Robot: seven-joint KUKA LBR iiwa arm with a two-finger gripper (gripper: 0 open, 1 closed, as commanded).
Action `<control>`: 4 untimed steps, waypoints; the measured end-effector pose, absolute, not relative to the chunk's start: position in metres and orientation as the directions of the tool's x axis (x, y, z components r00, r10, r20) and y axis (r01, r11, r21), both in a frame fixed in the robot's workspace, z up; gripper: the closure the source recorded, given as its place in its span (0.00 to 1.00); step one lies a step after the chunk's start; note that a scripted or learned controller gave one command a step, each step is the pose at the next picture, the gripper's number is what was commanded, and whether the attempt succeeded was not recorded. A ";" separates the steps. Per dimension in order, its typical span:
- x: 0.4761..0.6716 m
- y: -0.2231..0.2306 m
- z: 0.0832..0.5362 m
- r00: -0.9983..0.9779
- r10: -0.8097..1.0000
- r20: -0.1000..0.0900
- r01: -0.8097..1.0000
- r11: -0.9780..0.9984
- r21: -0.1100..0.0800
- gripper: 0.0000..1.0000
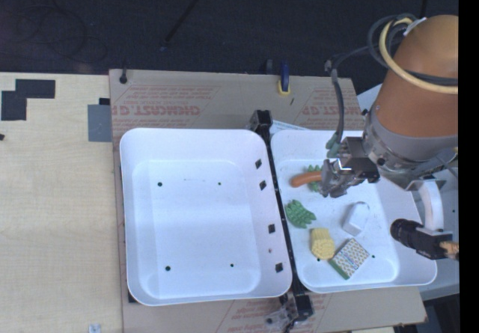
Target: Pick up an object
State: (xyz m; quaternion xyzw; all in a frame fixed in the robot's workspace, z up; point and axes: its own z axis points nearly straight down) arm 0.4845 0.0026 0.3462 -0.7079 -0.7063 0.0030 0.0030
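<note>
Desk's got two white bins; my pincer (pixel 334 183) hangs low in the right bin (pixel 408 273), beside the carrot (pixel 304 178) near its far-left corner, probably lining up. Can't tell its state.

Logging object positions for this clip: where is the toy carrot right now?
The toy carrot lies in the right bin, near its upper left part, just left of the gripper and above the green leafy piece.
</note>
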 end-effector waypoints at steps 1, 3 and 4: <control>0.488 0.003 0.356 0.000 1.000 0.000 1.000 0.000 -0.007 1.00; 0.532 0.084 0.250 -0.001 1.000 -0.003 1.000 0.001 -0.021 1.00; 0.473 0.014 0.319 0.006 1.000 -0.001 1.000 -0.006 -0.003 1.00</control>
